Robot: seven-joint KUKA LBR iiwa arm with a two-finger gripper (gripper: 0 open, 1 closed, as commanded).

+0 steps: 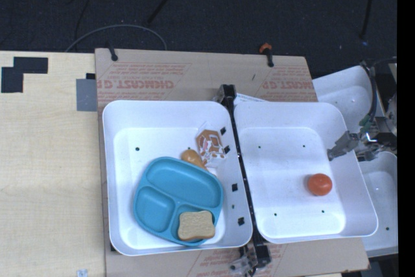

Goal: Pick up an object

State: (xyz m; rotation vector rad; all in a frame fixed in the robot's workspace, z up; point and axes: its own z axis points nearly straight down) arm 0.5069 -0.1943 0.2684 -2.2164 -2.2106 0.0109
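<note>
Nearest in the left bin (117, 178), a tan biscuit (196, 225) with a rough, crumbly-looking face is seen lying in the near right compartment of a smooth blue plastic tray (162, 194), which is divided into three rounded wells. In the right bin (285, 230), a small red-orange ball (320, 184) is found alone toward the right side, well apart from the walls; it is judged light, firm and smooth, likely to roll if nudged, so it is best taken across its widest middle from straight above. Just beyond the tray's far edge, a small amber rounded piece (192, 156) is touching the rim, and beside it a crinkled clear packet (210, 143) with brown print is judged soft and slippery. Both bins are of glossy white moulded plastic with rounded corners, set on a printed cardboard sheet (194, 78). At the right bin's far right edge the gripper (355, 143) is held over the rim, near the ball but apart from it; whether its claw is released or clenched cannot be told.
</note>
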